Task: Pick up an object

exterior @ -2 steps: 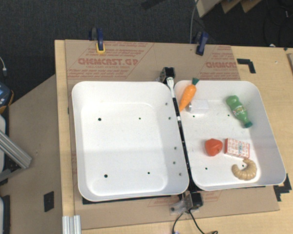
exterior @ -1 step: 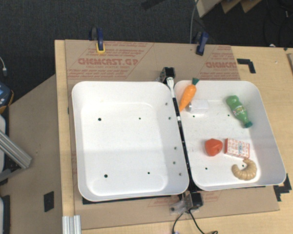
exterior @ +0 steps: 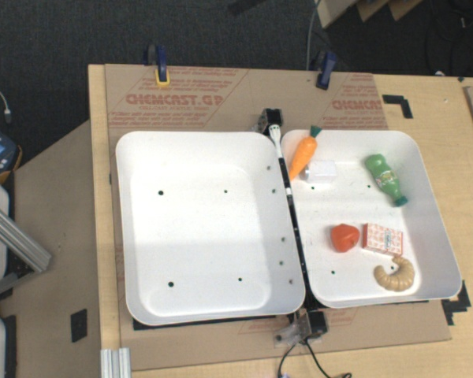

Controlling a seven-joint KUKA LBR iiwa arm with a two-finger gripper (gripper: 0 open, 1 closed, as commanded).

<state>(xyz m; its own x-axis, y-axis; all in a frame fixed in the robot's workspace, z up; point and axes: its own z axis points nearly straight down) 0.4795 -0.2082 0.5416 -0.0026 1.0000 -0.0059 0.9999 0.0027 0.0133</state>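
Observation:
The right bin (exterior: 433,211) holds several small objects. An orange toy carrot (exterior: 303,154) lies at its far left corner, with a small white block (exterior: 322,172) just beside it. A green bottle (exterior: 385,178) rests tilted toward the far right. Near the middle sit a red rounded piece (exterior: 344,238) and a pink patterned box (exterior: 383,240). A tan curved pastry-like toy (exterior: 397,276) lies by the near rim.
The left bin (exterior: 134,211) sits beside the right one, the two meeting along a dark seam (exterior: 290,211). Both rest on a brown cardboard sheet (exterior: 110,132) held by two blue clamps (exterior: 159,61) at the back edge. A cable (exterior: 299,353) runs off the near edge.

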